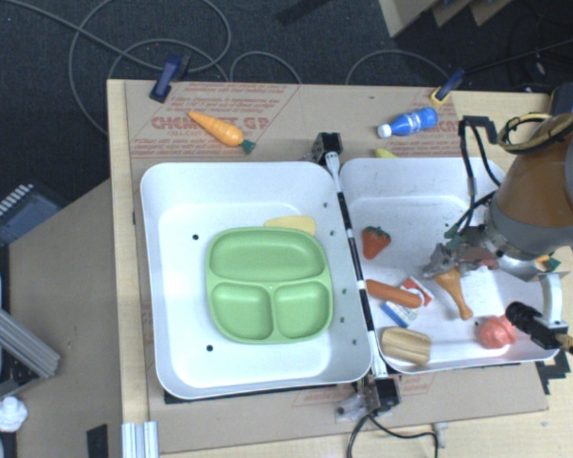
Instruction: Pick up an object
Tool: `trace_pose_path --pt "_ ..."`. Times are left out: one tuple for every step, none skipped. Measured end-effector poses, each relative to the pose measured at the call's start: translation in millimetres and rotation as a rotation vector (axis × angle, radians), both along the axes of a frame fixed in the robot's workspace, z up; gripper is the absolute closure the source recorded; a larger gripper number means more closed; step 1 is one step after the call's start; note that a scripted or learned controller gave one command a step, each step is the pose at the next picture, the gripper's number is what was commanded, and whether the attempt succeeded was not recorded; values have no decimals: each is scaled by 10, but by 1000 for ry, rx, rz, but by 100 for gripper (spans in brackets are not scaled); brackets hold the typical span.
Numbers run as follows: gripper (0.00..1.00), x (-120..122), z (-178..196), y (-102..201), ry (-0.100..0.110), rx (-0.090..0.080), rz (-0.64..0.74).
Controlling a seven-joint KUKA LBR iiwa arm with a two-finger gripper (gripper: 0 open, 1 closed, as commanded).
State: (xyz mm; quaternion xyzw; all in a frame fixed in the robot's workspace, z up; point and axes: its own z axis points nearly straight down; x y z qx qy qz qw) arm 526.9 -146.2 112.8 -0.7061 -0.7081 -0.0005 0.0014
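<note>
My gripper [452, 259] is low inside the right bin [415, 184], near its middle right. Directly under and in front of it lies an orange wedge-shaped toy [455, 291], whose upper end meets the gripper's tip. Also in this bin are a red strawberry [375, 241], an orange-red sausage-like piece [394, 294] on a small blue and white item, a tan bread roll [406, 345] at the front edge, and a pink lump [497, 332] at the front right.
The left bin [172, 256] holds a green three-section plate [269, 284] with a yellow piece [291, 224] behind it. On the bench behind the bins lie a toy carrot [220, 129], a blue and white bottle [409, 123] and a blue clip [167, 77]. Cables hang by the arm.
</note>
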Motion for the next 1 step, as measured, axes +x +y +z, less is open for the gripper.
trace_pose_path --pt "100 278 727 647 -4 -2 0"
